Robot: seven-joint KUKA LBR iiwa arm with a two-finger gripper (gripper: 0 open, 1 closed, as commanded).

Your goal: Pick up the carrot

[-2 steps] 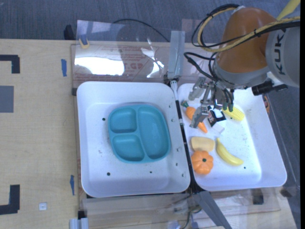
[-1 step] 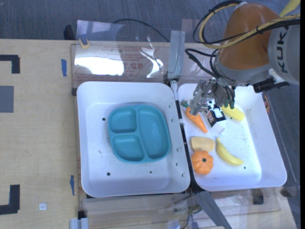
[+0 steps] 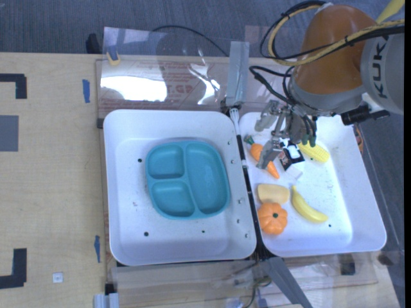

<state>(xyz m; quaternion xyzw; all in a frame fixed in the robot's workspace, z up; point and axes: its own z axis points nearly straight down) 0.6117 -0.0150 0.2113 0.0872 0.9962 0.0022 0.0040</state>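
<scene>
The carrot point(image 3: 257, 151) is a small orange piece with a green end. It lies in the right bin point(image 3: 359, 230) near its left wall. Part of it is hidden by the gripper, and a second orange bit of it shows just below. My gripper point(image 3: 274, 156) hangs low right over the carrot, pointing down into the bin. The grey arm with its orange band reaches in from the upper right. I cannot see whether the carrot is gripped.
In the right bin lie a corn cob point(image 3: 315, 151), a banana point(image 3: 308, 208), a pale yellow block point(image 3: 273, 192) and a small orange pumpkin point(image 3: 273, 219). The left bin point(image 3: 122, 223) holds a teal divided plate point(image 3: 188, 178). A divider rim point(image 3: 244, 172) separates the bins.
</scene>
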